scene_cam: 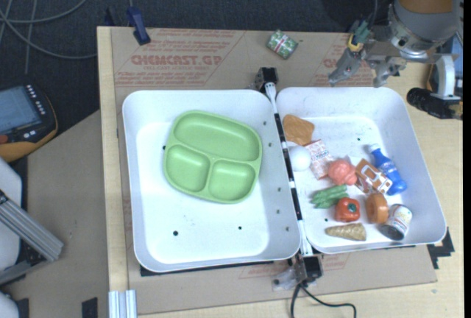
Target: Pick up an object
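Note:
My gripper hangs above the far rim of the right bin, its two fingers spread apart with nothing between them. Below it the right bin holds several small items: an orange-brown piece, a white egg-like ball, a pink round thing, a green pepper, a red tomato, a blue bottle, a brown cone and a small jar. All lie apart from the gripper, nearer the front of the bin.
The left bin holds a green divided plate. A small green wrapped object lies on the cardboard behind the bins. A blue clamp sits at the back left corner. Cables and a handheld device lie left of the bench.

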Controlling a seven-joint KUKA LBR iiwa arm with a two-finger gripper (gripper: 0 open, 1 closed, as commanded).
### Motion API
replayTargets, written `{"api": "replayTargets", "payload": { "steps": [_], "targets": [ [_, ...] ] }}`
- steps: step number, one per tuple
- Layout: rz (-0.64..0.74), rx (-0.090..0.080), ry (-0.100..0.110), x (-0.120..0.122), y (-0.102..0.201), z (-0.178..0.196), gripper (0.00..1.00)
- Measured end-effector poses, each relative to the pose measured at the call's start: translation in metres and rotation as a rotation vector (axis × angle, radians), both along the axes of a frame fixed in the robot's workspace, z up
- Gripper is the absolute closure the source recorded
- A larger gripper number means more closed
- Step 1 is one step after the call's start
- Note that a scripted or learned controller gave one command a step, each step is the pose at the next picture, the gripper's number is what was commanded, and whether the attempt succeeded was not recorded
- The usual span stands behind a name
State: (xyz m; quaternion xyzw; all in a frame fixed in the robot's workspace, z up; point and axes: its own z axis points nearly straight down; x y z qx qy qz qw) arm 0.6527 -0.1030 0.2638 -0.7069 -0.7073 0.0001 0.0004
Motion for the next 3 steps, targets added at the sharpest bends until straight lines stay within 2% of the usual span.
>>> {"api": "replayTargets", "payload": {
  "steps": [1,2,3],
  "targets": [
    [0.001,0.002,0.003,-0.007,0.069,-0.081,0.0],
    [-0.002,-0.004,-0.003,0.014,-0.016,-0.086,0.0],
    [0.0,0.001,0.003,0.008,0.005,-0.131,0.0]
  ]
}}
